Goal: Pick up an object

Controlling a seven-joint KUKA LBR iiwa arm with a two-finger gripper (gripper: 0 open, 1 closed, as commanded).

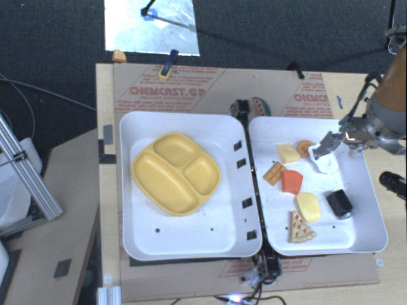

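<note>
Hovering over the right bin (365,189), the hand (325,147) pinches a white piece (326,164).

My arm (391,100) is running off the picture's right edge, so its upper part is going unseen. My gripper (323,150) is covering part of a white piece (325,164) near the right bin's (369,234) far edge; I am failing to make out my fingers, which are blurring against it.
</note>
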